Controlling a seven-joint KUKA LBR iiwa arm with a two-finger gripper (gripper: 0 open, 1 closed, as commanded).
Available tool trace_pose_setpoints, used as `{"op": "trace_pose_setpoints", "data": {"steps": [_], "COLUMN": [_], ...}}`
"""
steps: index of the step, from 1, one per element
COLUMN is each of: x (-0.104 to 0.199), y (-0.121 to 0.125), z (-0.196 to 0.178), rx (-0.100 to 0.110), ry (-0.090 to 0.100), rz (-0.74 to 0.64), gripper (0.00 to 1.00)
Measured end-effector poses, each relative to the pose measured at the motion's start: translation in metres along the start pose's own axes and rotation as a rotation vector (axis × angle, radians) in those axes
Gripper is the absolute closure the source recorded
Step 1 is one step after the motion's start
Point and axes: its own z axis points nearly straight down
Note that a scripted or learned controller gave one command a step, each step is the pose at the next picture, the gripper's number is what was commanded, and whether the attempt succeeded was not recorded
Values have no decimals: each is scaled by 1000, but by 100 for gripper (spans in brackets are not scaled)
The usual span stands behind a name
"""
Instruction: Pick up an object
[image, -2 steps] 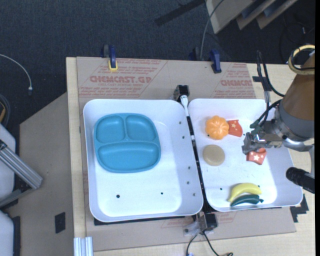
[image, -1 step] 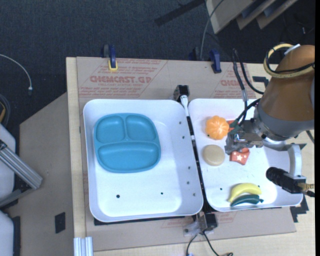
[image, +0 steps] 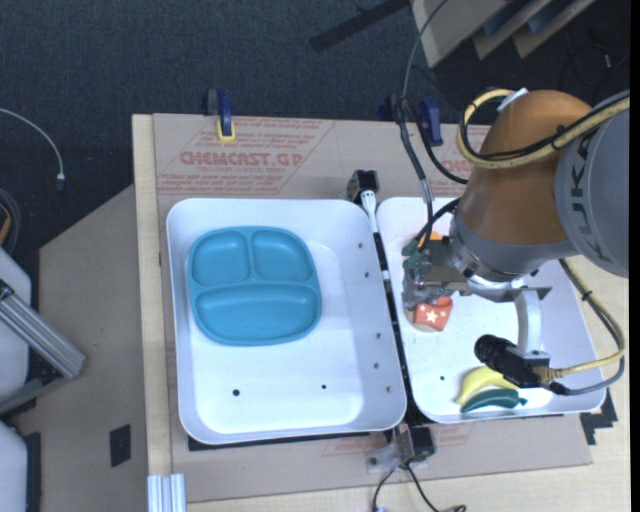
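Camera view, fixed above the bench: two shallow white bins are seen side by side on a brown sheet printed with red lettering. The sheet is clipped at its far edge by a blue clamp.

Left bin: a blue divided plate with three compartments is recorded lying flat in the far-left part. The near and right parts of the floor are bare white.

Right bin: an orange block bearing a white mark is noted near the bin's left wall, about midway along it. A yellow curved piece with a teal part along its near edge is noted closer to the near rim, well apart from the block.

Arm: it is seen reaching in from the right, with the orange band over the far half of the right bin. The gripper is placed low over the left side of that bin, directly at the far side of the orange block. Block and gripper appear to meet in this view, but contact cannot be confirmed.

Gripper state: it cannot be told whether it is released or clenched, since the tool is seen from above and partly covered by the wrist. No object is seen held. The orange block is recorded as resting on the bin floor.
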Motion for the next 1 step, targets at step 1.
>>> {"op": "trace_pose_setpoints", "data": {"steps": [1], "x": [54], "y": [7], "z": [0], "rx": [-3], "ry": [-1], "rz": [0], "gripper": [100]}}
